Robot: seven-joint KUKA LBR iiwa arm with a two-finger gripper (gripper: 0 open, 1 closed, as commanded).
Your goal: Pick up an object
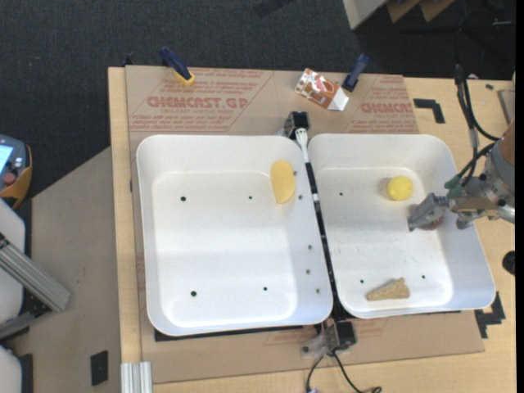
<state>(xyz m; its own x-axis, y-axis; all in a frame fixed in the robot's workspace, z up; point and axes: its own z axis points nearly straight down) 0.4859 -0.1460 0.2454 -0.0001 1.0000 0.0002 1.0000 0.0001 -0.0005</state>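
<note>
Where the arm reached in at three o'clock, the frame edge cut off most of it, and only the gripper (pixel 427 217) showed over the right bin (pixel 442 281); I cannot tell the state of its fingers. A yellow ball (pixel 399 188) lay just beside it at eleven o'clock. A tan wedge (pixel 388 290) sat at six o'clock in that bin. A yellow oblong (pixel 282 182) rested in the left bin (pixel 164 301). Both bins stood on a cardboard-covered bench (pixel 213 101) above dark carpet (pixel 65 23).
</note>
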